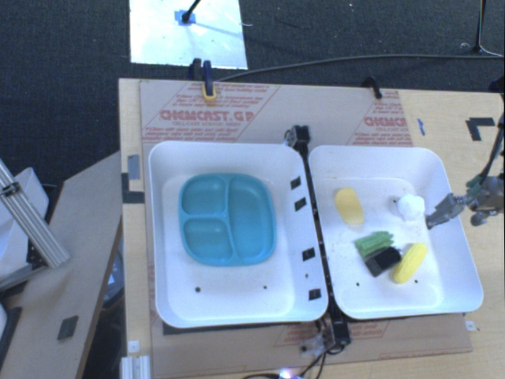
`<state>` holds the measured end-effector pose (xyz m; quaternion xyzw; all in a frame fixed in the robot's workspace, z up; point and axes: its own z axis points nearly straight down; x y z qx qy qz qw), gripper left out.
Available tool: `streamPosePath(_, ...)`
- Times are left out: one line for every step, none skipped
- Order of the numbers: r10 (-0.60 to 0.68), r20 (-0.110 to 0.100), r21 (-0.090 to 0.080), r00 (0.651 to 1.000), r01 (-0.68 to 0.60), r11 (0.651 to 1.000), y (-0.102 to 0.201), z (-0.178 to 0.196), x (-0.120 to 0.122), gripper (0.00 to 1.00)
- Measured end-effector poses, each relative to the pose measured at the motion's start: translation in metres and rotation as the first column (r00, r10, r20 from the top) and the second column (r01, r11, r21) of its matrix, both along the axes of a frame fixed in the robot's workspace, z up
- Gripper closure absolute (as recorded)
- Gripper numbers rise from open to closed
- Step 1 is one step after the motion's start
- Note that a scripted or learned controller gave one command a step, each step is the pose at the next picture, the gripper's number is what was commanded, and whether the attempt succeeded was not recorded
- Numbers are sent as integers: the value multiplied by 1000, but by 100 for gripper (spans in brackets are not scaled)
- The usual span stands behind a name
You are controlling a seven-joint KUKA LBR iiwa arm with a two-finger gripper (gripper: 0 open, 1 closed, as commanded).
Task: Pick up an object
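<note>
Camera view: two bins (237, 152); the right holds five objects. One yellow corn (410, 262), beside the black block (384, 260), lies long axis slanting up-right. My gripper (435, 217) hovers nearby; its opening I cannot tell.

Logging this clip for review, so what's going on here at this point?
A robot arm reaches in from the right, its tool over the right bin, close beside a small white object. Nothing is visibly held. Also in that bin lie a yellow oval piece, a green item, a black block and a yellow corn-like piece. The left bin holds a blue divided plate, untouched. The pick-up looks not yet done.
</note>
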<state>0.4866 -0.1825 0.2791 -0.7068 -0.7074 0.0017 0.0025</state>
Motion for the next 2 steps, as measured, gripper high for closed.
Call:
streamPosePath(3,8,-2,1000,-3,1000,0,4,2,0)
streamPosePath(1,4,0,1000,-1,1000,6,-48,11,0)
